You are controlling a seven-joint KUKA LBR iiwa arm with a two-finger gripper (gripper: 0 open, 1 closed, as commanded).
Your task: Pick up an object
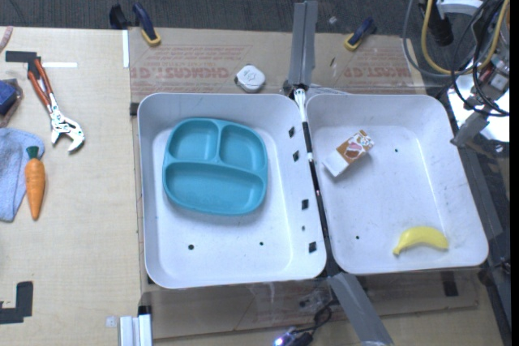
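In the right bin (454, 166) a small white and brown carton (349, 152) lies on its side near the upper left corner. A yellow banana (421, 240) rests by that bin's front wall, toward the right. The left bin (154, 198) holds a blue divided plate (216, 167), lying flat in its upper half.
On the bench to the left lie a red-handled wrench (52, 110), a toy carrot (34, 185) and a grey cloth (10, 170). A round white disc (250, 78) sits behind the bins. Yellow and black cables (438, 28) hang at the upper right. A grey post (304, 44) rises between the bins.
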